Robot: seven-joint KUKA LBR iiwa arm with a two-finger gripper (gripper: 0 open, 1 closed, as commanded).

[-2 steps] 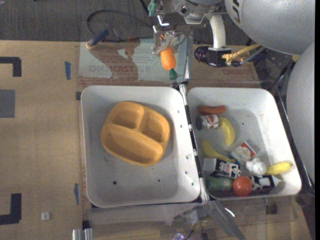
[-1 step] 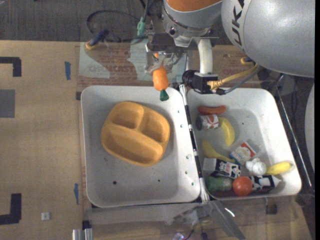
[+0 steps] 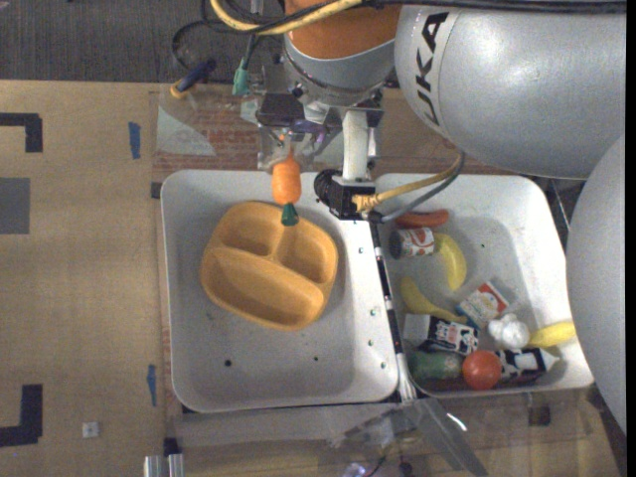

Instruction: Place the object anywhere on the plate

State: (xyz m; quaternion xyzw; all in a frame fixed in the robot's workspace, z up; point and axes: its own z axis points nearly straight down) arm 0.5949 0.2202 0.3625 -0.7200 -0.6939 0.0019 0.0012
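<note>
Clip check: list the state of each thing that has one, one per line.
Toy carrot: hanging upright below the hand, over the plate's far rim.
Orange divided plate: lying flat in the left bin.
Tomato: resting in the right bin.

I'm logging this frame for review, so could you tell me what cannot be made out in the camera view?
- Gripper: blurred and under the wrist; whether it actually grips the carrot is unclear.
- Carrot's height above the plate: one slanted view cannot tell touching from hanging.
- Right bin: its right side is covered by the arm.
- Small cartons there: labels too small to read.
</note>
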